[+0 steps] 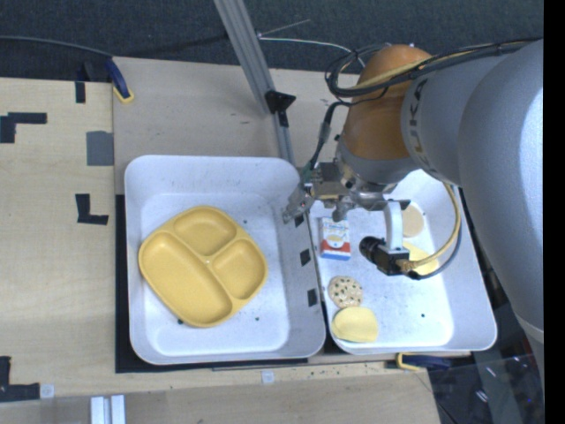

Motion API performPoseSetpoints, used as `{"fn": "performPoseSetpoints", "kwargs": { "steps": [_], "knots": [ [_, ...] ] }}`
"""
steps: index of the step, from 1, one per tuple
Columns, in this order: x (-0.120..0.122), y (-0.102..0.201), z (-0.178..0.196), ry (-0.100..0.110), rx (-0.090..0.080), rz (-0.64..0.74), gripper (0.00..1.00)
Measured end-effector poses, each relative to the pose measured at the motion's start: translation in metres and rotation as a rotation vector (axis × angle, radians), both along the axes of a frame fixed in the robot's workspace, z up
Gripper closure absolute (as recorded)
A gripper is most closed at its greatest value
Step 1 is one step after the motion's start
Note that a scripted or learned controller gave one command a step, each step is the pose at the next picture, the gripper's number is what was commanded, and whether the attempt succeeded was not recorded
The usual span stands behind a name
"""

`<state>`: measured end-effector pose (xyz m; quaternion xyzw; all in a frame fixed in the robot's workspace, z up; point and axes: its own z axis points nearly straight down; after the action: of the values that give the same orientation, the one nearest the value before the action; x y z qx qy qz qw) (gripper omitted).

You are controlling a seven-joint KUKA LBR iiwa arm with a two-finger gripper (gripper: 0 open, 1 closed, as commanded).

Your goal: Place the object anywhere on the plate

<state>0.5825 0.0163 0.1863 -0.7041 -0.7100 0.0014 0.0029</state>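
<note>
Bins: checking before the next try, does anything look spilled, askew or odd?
Nothing stands out. The yellow divided plate lies flat in the left bin; a small carton, a cookie and a yellow piece sit in the right bin.

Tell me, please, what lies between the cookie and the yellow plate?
In the camera view, the bins' adjoining white walls lie between the cookie and the yellow plate.

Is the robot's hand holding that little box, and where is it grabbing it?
Can't tell. The gripper sits right over the little box's top end, but the grip itself is hidden.
</note>
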Motion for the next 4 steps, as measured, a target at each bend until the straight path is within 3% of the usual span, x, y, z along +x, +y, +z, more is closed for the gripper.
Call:
{"fn": "performPoseSetpoints", "kwargs": {
  "steps": [1, 2, 3, 4],
  "knots": [
    [-0.077, 0.109, 0.015, 0.0, 0.001, 0.002, 0.0],
    [-0.054, 0.108, 0.054, -0.008, -0.001, -0.006, 0.0],
    [-0.054, 0.07, 0.136, -0.013, -0.002, -0.009, 0.0],
    [-0.092, 0.138, 0.11, -0.001, -0.002, 0.0, 0.0]
  ]
}}
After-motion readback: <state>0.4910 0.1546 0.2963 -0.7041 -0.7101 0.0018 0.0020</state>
